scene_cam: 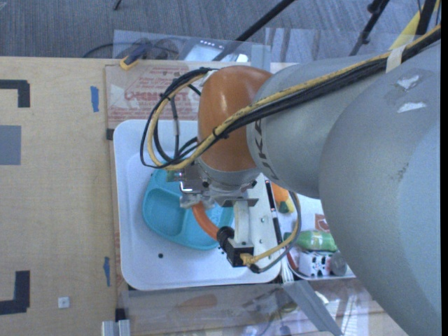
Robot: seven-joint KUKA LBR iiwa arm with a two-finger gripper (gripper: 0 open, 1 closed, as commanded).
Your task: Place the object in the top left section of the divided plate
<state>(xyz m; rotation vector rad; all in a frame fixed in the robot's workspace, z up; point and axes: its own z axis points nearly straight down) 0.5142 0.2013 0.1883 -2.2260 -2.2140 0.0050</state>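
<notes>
blue plate inside white bin

Green object just above white spotted item, right of white bin; blue tape on bench.

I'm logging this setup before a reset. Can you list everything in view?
light blue divided plastic plate: one, blue, in the left bin, partly under the arm
orange curved item: one, orange, at the plate's right edge, partly hidden
green rounded item: one, green, right bin
small orange item: one, orange, right bin, beside the arm
white item with dark spots: one, white, right bin
shallow white bins: two, white, side by side; the right one mostly hidden
wooden bench: one, tan, under the bins
grey arm with orange band: one, reaching in from the right
tool: one, metallic, over the plate's right side
</notes>
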